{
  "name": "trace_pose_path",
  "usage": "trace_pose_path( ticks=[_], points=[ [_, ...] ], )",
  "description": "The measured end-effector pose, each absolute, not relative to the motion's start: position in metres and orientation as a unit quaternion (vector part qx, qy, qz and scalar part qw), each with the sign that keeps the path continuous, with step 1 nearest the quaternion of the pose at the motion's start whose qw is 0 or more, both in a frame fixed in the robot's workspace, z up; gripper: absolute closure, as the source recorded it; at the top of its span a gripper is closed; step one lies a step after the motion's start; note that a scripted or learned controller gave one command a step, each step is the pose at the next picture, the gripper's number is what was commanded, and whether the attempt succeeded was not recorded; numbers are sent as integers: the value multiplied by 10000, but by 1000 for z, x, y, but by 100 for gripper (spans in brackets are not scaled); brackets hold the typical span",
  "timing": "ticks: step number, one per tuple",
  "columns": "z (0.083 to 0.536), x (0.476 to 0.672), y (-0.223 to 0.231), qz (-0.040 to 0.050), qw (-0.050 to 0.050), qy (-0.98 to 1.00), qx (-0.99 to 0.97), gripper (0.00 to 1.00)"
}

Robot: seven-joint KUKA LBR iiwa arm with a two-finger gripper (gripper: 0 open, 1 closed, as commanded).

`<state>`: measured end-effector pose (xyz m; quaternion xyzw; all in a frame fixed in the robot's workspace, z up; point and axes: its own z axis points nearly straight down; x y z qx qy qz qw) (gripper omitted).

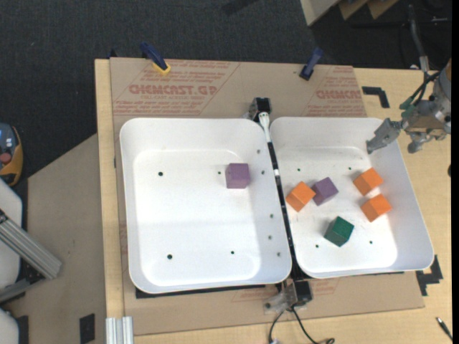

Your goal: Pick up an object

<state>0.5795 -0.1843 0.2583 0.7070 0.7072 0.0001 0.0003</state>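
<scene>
gripper (398, 136) spread, holding nothing, above far right rim of right bin (416, 228) | nearest orange cube (368, 181) just below-left of it | risk: the fingers straddle the rim, or push the cube against second orange cube (376, 207) | open room: bin centre, leftward, toward purple cube (325, 190)

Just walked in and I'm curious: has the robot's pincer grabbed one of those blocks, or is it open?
Pincer: open, holding nothing, above the far right corner of the right bin.
</scene>
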Motion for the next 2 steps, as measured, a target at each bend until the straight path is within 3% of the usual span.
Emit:
trace_pose_path(
  ticks=[1,2],
  points=[
    [269,580,-184,8,20,7075,7067,100],
    [243,547,-192,-12,-21,7063,7079,100]
  ],
)
